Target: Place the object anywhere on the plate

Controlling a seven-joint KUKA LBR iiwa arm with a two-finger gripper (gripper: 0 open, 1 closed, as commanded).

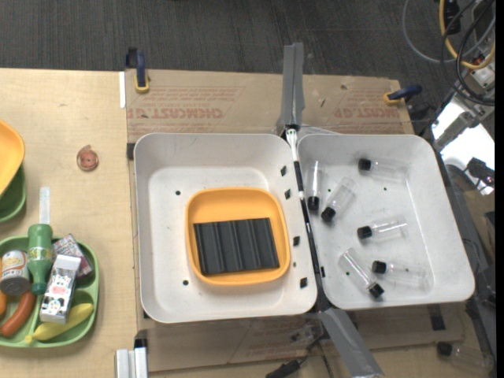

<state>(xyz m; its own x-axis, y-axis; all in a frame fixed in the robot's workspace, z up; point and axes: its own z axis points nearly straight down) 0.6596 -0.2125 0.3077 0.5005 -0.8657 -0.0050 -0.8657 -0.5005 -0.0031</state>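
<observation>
An orange square plate (236, 200) lies in the middle of the left white bin (157, 211). A dark grey ribbed pad (236, 245) covers most of the plate's floor. In the right bin (445, 235) lie several clear vials with black caps. One vial (313, 186) rests against the bin's left wall and another (337, 199) sits beside it. A third (382, 230) lies near the middle, and two more (361, 272) (400, 271) are close to the front wall. A further vial (378, 167) lies at the back.
A green tray of toy food (47, 290) sits on the wooden bench at the front left, with a yellow bowl (8, 164) behind it and a small pink disc (87, 159) nearby. Cardboard (205, 101) lies under the bins. Cables (465, 22) hang at the upper right.
</observation>
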